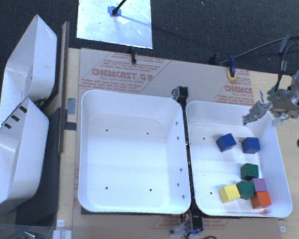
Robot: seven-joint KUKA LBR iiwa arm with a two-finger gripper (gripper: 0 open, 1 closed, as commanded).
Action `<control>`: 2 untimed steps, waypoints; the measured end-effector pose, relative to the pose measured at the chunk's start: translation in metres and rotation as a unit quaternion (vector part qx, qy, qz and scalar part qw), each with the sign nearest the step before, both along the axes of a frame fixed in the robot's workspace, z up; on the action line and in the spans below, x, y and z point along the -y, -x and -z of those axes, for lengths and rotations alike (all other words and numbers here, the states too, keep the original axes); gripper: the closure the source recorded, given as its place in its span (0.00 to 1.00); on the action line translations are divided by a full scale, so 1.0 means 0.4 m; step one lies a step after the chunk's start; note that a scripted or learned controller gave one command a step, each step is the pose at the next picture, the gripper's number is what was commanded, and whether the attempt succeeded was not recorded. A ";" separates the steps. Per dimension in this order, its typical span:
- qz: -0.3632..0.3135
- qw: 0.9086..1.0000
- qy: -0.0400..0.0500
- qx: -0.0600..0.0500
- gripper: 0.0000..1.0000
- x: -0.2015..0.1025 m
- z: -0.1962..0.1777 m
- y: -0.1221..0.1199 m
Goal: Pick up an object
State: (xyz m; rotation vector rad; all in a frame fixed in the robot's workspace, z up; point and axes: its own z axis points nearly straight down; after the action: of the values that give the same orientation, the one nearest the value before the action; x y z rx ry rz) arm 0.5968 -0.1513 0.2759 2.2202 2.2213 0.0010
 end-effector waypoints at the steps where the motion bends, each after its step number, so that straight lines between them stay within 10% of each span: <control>1: -0.001 1.000 -0.001 -0.004 0.00 -0.018 0.254 -0.081; 2: -0.001 1.000 0.000 0.002 0.00 0.012 0.430 -0.032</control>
State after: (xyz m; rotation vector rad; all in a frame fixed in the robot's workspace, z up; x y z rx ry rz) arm 0.6094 -0.1561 0.1040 2.2160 2.2199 0.0054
